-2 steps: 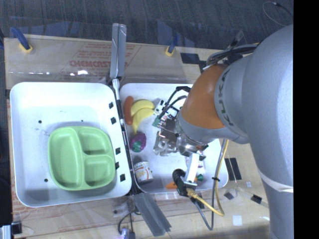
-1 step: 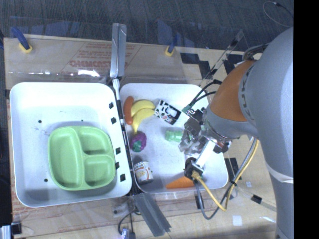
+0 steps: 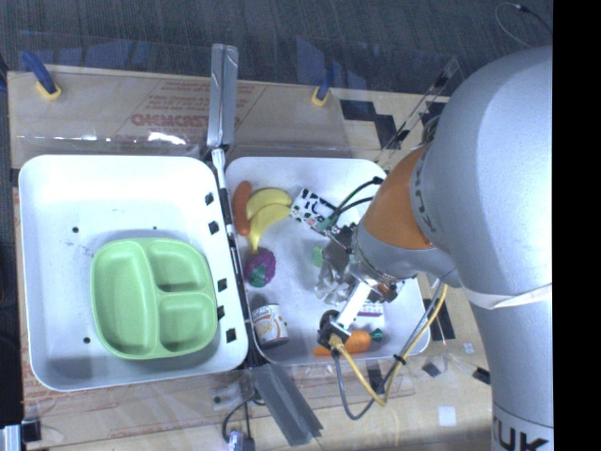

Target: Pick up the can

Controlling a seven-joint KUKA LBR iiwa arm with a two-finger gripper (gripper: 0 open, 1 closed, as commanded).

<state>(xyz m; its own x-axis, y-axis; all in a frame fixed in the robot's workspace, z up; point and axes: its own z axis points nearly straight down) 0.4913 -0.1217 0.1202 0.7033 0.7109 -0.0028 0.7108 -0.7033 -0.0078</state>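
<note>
Camera view: the can sits in the right bin, in the corner nearest the bottom of the view. It is close to the wall shared with the left bin, and lies below a purple toy fruit, apart from it. It looks upright or slightly tilted, with a dark top and a pale label. The arm hangs over the middle of the same bin, its wrist end to the right of the can and not touching it. Whether the jaws are open or closed I cannot tell.

The can is probably small, stiff and light, with a smooth curved side that could slip. A square hold across the middle of its body, on opposite sides, seems best. The nearby bin wall leaves little room on that side.
</note>
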